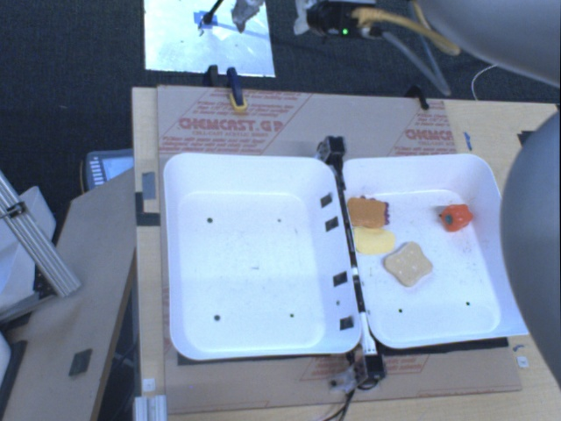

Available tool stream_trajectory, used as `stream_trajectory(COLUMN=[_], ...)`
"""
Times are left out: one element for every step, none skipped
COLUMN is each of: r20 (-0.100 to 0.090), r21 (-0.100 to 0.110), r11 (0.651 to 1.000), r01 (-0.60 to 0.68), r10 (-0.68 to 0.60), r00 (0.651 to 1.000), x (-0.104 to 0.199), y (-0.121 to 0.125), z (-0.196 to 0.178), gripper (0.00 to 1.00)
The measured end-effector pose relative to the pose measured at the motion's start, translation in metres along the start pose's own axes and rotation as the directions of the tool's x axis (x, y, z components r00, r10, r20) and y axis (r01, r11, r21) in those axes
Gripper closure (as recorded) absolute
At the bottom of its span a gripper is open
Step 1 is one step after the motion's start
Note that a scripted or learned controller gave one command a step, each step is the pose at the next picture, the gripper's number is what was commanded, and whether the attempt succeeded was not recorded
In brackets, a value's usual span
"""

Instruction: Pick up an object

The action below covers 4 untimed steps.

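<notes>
The right bin (478,318) holds several small items. An orange-brown waffle piece with a purple edge (368,211) lies by the bin's left wall. A flat yellow slice (375,241) sits just below it, and a beige toast piece (408,264) lies lower right of that. A red-orange vegetable (454,217) rests toward the right side. My gripper (248,7) hangs at the top of the camera view, over a shiny plate and far from both bins, with nothing seen in it. The grey arm (491,7) sweeps across the top right and down the right edge.
The left bin (175,261) stands beside the right one, joined by black clips (340,279). A shiny metal plate (188,33) lies beyond the bench. A yellow clamp (237,99) grips the board's far edge. A tablet (110,167) and an aluminium rail (35,244) sit at left.
</notes>
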State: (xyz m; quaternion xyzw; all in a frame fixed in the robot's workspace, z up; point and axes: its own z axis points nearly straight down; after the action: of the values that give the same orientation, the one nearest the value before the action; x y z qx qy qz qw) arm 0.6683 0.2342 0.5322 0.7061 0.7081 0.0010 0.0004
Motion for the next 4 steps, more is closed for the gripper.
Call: stream_trajectory(r20=[-0.001, -0.001, -0.002, -0.002], r21=[-0.003, -0.002, -0.005, -0.004], r11=[1.000, 1.000, 1.000, 1.000], r01=[0.003, 0.003, 0.006, 0.007], r10=[-0.003, -0.003, -0.006, -0.007], r00=[1.000, 1.000, 1.000, 1.000], x=[0.000, 0.000, 0.001, 0.001], y=[0.000, 0.000, 0.000, 0.000], z=[-0.012, -0.011, -0.023, -0.023], gripper=[1.00, 0.00, 1.00, 0.00])
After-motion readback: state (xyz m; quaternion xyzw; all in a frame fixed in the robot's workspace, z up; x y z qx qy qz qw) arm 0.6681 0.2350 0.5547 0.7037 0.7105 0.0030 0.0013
